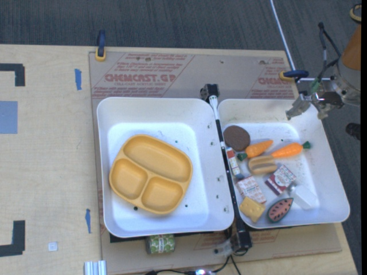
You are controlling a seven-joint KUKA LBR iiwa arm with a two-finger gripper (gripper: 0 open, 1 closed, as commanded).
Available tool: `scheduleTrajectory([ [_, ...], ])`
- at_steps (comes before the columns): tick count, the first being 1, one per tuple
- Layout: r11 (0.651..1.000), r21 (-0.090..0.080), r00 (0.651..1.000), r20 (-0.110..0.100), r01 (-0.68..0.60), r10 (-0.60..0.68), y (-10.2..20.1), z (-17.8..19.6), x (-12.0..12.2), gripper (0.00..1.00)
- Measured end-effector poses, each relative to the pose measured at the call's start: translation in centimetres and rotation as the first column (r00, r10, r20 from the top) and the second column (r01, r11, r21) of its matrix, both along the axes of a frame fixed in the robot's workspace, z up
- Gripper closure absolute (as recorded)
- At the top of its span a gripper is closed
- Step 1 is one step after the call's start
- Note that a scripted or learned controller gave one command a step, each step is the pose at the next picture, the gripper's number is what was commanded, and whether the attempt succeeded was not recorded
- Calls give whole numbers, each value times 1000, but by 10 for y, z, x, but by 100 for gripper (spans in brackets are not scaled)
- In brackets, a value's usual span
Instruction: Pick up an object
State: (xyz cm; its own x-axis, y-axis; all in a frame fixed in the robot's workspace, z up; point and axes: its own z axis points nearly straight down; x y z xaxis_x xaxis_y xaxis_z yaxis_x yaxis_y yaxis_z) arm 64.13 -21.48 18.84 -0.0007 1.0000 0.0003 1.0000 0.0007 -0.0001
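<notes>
A: What lies beyond the tabletop (pixel 46 171)?

B: Dark grey carpet (pixel 172 10) with a fine ribbed weave, running along the far edge and down the right side.

A: And the tabletop itself?

B: Pale wood, evenly lit, with no hard shadows. Black tape marks (pixel 16 73) sit near its left edge, far and near, with a blue-grey square (pixel 8 117) between them. Short blue tape strips (pixel 78 79) lie further in.

A: Anything laid on it?

B: A brown board with red lettering (pixel 143 76), held at its far corners by a blue clamp (pixel 101 43) on the left and another (pixel 291 74) on the right
</notes>
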Motion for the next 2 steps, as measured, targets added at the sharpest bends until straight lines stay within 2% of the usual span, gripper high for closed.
scheduleTrajectory([
  [1,1000,-1,1000,4,-1,1,45,-102,11,0],
  [2,1000,1,1000,2,-2,2,113,-102,-18,0],
])
